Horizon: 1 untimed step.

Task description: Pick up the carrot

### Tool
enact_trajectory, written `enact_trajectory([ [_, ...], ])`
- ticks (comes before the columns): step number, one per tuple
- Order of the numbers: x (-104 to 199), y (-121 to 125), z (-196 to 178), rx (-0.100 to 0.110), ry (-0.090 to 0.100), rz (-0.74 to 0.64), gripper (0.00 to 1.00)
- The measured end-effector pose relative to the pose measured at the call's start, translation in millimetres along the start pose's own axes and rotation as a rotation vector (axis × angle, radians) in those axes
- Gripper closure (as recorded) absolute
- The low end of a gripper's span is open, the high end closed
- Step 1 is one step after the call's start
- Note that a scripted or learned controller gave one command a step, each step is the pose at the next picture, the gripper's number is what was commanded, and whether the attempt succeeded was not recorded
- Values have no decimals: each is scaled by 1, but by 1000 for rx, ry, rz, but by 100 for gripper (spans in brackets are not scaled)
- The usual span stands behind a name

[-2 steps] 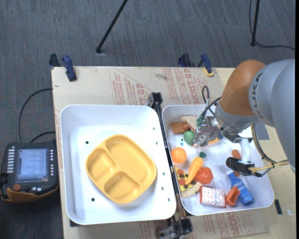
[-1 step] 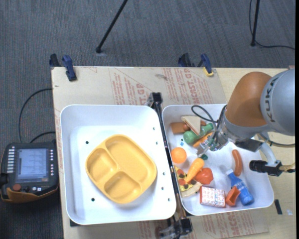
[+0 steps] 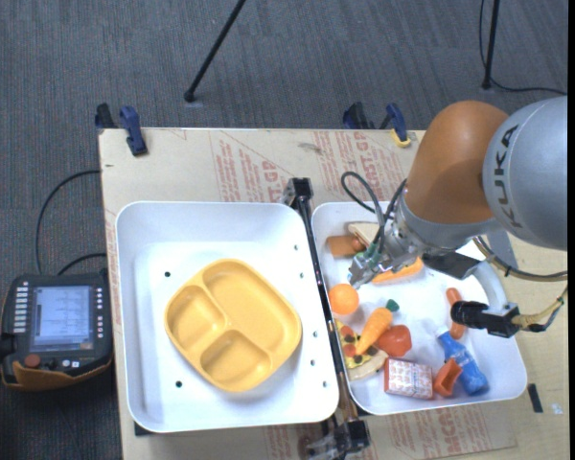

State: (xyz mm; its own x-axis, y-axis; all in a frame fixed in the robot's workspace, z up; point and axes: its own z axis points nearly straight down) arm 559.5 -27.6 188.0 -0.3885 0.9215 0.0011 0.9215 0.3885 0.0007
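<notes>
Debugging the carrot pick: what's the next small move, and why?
Probably shift the gripper toward the camera and slightly right, then descend. It now sits over the right bin's upper part, beside an orange wedge-shaped piece, while the carrot with its green top lies lower, between the orange ball and the red tomato.

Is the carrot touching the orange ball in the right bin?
Apart. In the camera view, a strip of white bin floor shows between the carrot and the orange ball, which lies up and to its left.
</notes>
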Motion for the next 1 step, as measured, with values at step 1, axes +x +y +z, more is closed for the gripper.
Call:
enact_trajectory([
  [1,-1,-1,1,2,0,2,0],
])
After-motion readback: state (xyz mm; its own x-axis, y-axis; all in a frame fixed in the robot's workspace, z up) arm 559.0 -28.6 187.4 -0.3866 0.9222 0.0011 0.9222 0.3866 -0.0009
